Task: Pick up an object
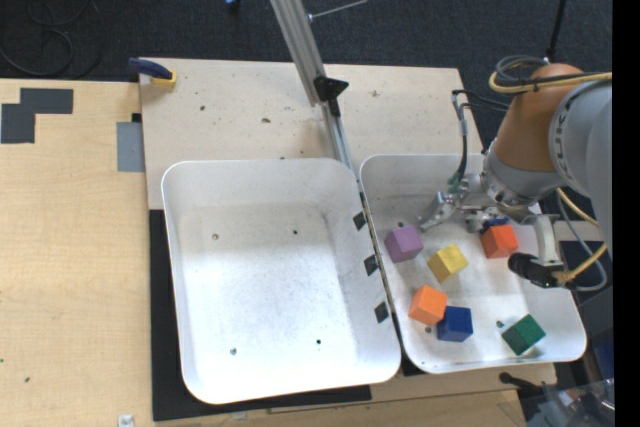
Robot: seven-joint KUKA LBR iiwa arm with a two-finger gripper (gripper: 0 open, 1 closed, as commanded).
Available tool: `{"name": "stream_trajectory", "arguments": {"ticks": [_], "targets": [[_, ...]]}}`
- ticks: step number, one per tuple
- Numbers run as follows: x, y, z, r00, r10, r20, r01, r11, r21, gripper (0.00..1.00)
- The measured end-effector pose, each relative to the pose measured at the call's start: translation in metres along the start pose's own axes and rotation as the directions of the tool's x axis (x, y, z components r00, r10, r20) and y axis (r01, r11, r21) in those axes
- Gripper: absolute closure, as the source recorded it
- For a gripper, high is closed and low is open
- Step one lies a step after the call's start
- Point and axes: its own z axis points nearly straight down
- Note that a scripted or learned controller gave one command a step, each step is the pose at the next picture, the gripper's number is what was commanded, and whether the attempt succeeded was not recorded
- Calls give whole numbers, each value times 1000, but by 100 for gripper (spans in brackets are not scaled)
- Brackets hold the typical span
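Six small blocks are seen in the right bin [400, 177]. A purple cube [403, 243] lies nearest the bin's left wall, with a yellow cube [448, 261] just beside it to the right, turned at an angle. A red-orange cube [498, 240] is placed further right, close under the arm's wrist. Lower down, an orange cube [428, 305] and a dark blue cube [455, 323] are found touching. A green cube [523, 334] is set apart, near the bin's lower right corner.

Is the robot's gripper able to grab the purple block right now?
Probably yes. The gripper sits just right of the purple block in the right bin, with bare floor between them; the yellow block lies apart.
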Motion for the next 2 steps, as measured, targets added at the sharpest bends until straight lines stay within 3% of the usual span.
{"name": "stream_trajectory", "arguments": {"ticks": [1,2], "targets": [[-1,0,-11,1000,4,0,-4,1000,0,100],[4,8,-60,1000,-3,1,3,1000,-7,100]]}}
